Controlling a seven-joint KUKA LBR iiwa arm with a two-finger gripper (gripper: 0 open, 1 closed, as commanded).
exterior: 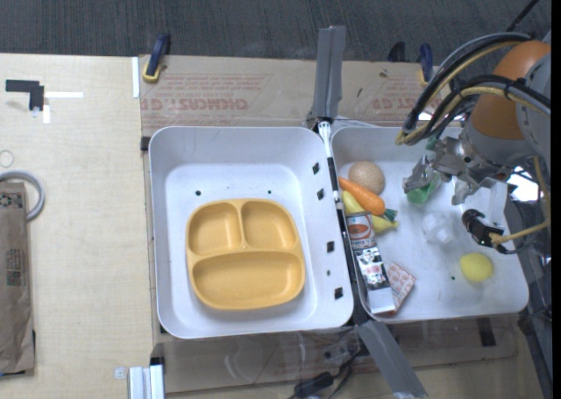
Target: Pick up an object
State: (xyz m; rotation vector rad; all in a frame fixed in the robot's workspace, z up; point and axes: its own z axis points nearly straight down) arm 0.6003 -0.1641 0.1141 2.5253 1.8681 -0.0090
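A yellow three-compartment plastic plate [246, 253] lies in the middle of the left white bin [166, 239]. Right of the plate, the right white bin [508, 296] holds a beige egg-shaped object [367, 176], an orange toy carrot [363, 196], a yellow toy banana [364, 217], a flat printed tube [369, 270], a small green object [420, 187] and a yellow ball [476, 267]. The grey arm's gripper [456, 180] hangs over that bin, beside the green object.

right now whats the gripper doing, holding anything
Gripper: low over the right bin, right at a small green thing; a grip on it, or open versus shut, cannot be told.
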